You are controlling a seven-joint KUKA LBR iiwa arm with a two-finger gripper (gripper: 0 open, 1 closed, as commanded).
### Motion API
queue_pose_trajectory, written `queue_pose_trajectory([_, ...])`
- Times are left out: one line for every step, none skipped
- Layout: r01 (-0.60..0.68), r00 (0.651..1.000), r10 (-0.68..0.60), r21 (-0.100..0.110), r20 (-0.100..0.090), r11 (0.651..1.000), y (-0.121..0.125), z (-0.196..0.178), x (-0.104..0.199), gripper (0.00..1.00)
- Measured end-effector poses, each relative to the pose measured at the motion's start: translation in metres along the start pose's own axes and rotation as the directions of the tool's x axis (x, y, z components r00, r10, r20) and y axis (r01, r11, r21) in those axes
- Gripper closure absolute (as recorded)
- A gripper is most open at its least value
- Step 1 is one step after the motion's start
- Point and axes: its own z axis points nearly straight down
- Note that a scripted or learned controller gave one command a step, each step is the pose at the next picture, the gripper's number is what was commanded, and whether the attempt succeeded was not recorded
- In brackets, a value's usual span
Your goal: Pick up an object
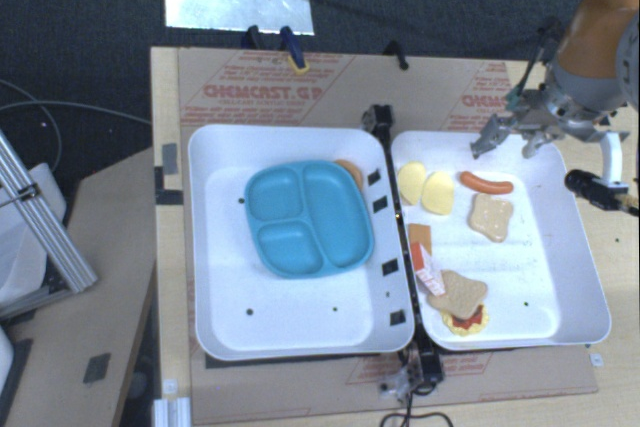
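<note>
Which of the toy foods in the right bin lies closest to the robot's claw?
The red toy sausage, lying just below the gripper. The two yellow pieces, the tan bread slice and the sandwich all sit farther off.

Glossy blue plastic tray (305, 219) — smooth white plastic bins (225, 315) — matt cardboard sheet (330, 85)
</note>
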Motion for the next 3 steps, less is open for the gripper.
queue_pose_trajectory([-0.003, 1.000, 0.003, 0.005, 0.000, 1.000, -0.025, 0.113, -0.014, 0.00])
queue_pose_trajectory([-0.001, 1.000, 0.001, -0.004, 0.001, 1.000, -0.022, 0.096, -0.014, 1.00])
queue_pose_trajectory([-0.001, 1.000, 0.001, 0.009, -0.005, 1.000, -0.148, 0.117, 0.063, 1.00])
